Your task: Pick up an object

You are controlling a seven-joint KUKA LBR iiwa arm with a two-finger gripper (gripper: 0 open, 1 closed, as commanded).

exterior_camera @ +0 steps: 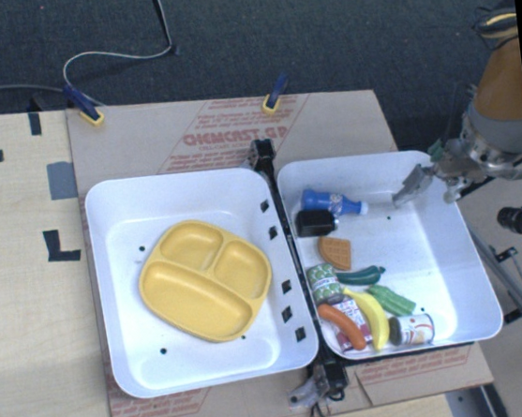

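Two shallow white bins were seen side by side on the worktop [24, 279], which was covered beneath them by a sheet of brown cardboard [224, 136]. In the left bin [129, 361] a yellow divided plate [205, 278] lay flat near the middle. The objects for picking were gathered along the left side of the right bin [459, 282]: a blue bottle [329, 203] with a white cap lay on its side towards the far end, a black item [315, 222] sat just beside it, and a tan biscuit-like piece [335, 252] was found below these. Nearer the front edge a cluster was packed closely together (some pieces touching): a green-labelled can [324, 284], a dark green pepper [364, 276], a banana [372, 317], a sausage [340, 326] and a small jar [412, 330].

The pincer [420, 183] was positioned over the far right part of the right bin, well apart from all the objects. Nothing was held by it; whether it stood wide or narrow could not be told. The arm [498, 98] was seen entering from the right.
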